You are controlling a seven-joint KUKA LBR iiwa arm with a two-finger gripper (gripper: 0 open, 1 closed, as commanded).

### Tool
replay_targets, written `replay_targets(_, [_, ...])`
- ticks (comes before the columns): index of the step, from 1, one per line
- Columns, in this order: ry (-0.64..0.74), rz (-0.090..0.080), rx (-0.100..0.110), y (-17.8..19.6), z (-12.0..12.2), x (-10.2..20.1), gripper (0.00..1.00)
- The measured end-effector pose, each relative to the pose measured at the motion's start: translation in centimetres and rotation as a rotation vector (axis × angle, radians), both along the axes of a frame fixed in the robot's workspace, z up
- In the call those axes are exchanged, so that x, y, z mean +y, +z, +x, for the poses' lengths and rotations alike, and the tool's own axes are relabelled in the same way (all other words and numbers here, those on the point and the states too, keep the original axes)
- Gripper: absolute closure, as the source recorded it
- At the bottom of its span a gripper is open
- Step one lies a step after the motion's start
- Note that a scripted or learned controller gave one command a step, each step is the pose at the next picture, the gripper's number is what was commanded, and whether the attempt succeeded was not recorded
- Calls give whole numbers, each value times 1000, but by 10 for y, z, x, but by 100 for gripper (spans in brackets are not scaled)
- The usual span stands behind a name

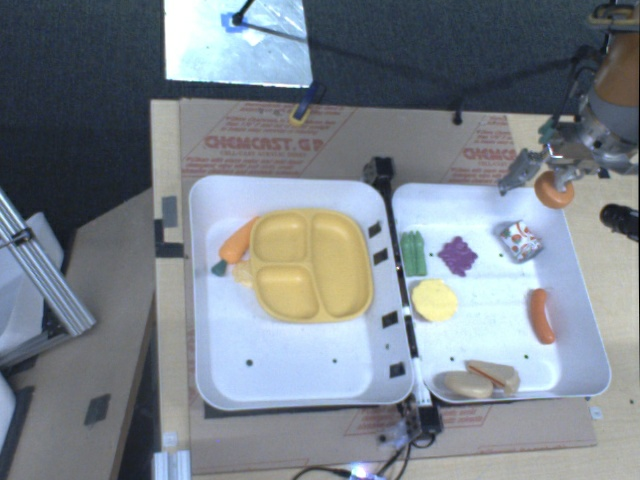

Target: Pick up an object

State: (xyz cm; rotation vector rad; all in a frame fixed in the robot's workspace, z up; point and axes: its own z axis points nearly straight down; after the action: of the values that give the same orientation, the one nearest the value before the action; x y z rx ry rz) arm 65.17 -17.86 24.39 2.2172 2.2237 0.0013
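Observation:
My gripper [545, 180] hangs over the far right corner of the right bin [590, 368], shut on a small orange ball [553, 191] that sits just under the wrist, above the bin's rim. On the right bin's floor lie a red and white wrapped piece [520, 240], a purple grape bunch [458, 255], a green vegetable [413, 252], a yellow round disc [435, 300], an orange sausage [541, 315] and a bread roll [480, 379].
The left bin [215, 368] holds a yellow divided plate [305, 265] with a carrot [237, 240] at its left side. A shiny foil sheet [238, 28] lies on the dark floor behind the bench. A metal rack [40, 278] stands at the left.

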Motion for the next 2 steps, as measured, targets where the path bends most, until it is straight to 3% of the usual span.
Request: replay_targets(2, [-1, 0, 3, -84, -3, -7, 0])
